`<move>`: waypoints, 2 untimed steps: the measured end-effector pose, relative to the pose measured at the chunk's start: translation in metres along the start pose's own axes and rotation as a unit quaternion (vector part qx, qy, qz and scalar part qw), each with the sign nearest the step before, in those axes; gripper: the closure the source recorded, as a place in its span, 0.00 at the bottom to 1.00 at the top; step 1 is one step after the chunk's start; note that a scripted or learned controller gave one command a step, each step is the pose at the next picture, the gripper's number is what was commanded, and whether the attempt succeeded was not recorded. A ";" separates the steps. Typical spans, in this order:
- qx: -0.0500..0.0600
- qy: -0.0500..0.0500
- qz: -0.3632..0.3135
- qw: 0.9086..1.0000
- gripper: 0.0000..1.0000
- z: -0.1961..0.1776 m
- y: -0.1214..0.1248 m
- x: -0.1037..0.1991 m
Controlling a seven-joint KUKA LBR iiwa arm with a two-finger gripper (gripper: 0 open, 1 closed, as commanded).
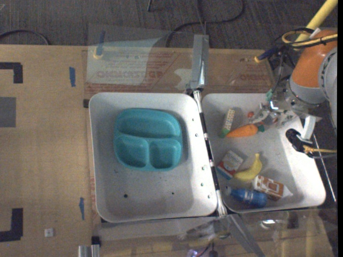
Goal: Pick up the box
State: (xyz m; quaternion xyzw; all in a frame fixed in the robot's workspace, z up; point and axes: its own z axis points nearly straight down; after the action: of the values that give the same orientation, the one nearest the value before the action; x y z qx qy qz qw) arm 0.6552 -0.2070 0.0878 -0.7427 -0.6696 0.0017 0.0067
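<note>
Well below the claw (270,110), the box (231,163) touches a banana (250,169).

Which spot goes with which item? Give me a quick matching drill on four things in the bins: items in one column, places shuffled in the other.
Items:
1. teal divided plate
2. toy carrot
3. toy banana
4. blue bottle

Places:
A. near the front wall of the right bin
B. middle of the right bin, beside a small carton
C. in the left bin
D. back part of the right bin, close to the gripper

Pairs: 1-C, 2-D, 3-B, 4-A
</note>
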 end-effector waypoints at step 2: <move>-0.008 -0.003 0.103 0.995 0.00 -0.020 0.007 0.049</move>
State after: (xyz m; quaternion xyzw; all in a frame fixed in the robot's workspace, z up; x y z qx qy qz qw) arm 0.6679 -0.1596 0.1081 -0.8076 -0.5897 -0.0004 -0.0014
